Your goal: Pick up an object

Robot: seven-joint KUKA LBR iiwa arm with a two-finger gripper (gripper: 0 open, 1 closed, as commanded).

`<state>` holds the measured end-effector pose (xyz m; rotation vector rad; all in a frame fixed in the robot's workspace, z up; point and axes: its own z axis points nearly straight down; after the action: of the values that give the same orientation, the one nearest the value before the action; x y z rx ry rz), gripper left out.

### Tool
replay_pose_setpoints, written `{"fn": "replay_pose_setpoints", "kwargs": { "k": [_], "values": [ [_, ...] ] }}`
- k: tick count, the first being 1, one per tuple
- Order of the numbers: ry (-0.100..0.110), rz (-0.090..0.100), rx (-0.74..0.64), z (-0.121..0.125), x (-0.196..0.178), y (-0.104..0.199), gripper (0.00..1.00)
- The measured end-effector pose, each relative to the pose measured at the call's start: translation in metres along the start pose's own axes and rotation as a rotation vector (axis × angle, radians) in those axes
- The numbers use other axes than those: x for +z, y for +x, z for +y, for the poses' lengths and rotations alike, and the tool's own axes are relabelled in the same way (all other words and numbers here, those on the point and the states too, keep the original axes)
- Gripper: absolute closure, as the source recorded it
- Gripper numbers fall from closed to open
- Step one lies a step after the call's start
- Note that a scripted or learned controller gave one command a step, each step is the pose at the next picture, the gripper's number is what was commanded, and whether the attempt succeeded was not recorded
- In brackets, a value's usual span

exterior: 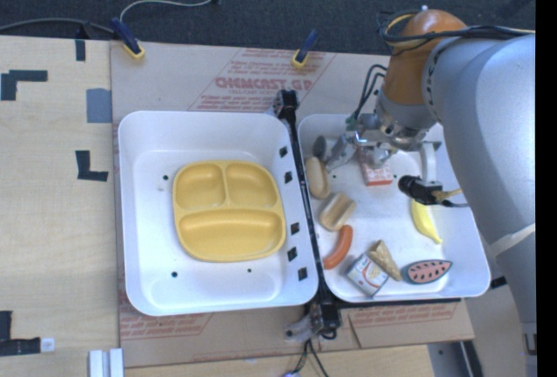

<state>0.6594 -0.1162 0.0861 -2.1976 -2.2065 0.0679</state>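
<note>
Yellow 3-compartment tray (229,212) in white left bin (139,192); yellow banana (425,220), orange-red sausage (338,245), red-and-green watermelon slice (427,272) in white right bin (470,271). Orange-banded grey arm (474,97).

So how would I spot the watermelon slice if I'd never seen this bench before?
Look in the right bin, the white one the arm reaches over, and go to its near right corner. The watermelon slice lies there flat, beside a wedge of cheese and below the banana. It is the only piece with a pink-red face, dark seeds and a green rind.
</note>
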Motion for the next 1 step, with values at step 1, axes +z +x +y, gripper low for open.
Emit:
{"fn": "replay_pose_setpoints", "kwargs": {
  "k": [1],
  "values": [
    [-0.001, -0.004, 0.002, -0.0003, -0.0001, 0.0017, 0.00]
  ]
}}
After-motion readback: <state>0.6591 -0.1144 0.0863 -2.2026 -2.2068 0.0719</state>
